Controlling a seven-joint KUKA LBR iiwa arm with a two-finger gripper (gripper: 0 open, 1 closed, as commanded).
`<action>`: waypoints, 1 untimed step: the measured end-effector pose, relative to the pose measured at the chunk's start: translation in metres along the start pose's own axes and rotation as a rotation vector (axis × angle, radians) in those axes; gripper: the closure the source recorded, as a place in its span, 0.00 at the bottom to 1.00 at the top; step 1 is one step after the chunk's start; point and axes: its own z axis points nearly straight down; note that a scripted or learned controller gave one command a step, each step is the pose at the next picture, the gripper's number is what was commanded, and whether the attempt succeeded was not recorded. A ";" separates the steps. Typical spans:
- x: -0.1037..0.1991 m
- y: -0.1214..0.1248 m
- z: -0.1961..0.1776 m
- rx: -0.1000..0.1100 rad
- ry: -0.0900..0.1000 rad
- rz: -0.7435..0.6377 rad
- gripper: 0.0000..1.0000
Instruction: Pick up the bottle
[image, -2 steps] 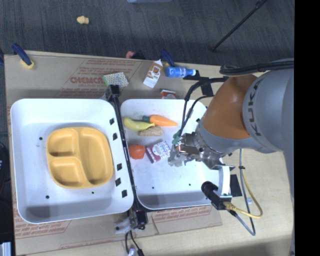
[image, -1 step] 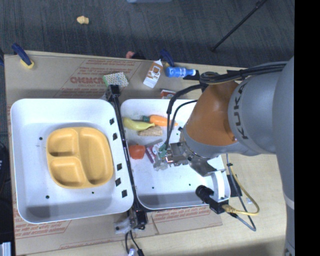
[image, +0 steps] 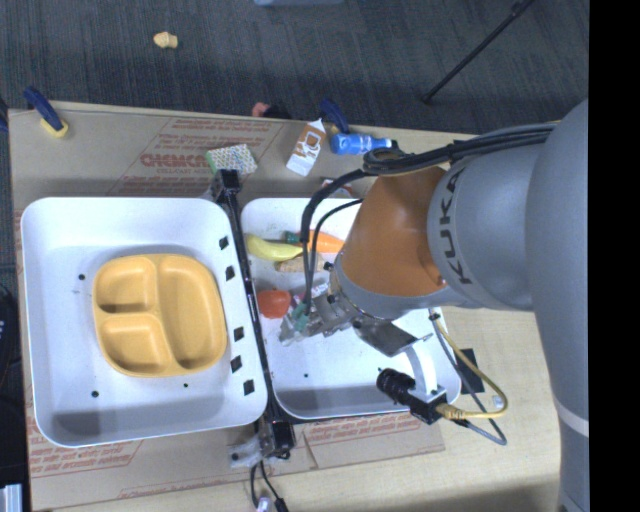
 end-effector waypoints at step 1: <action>0.043 0.012 0.000 0.001 0.000 -0.087 1.00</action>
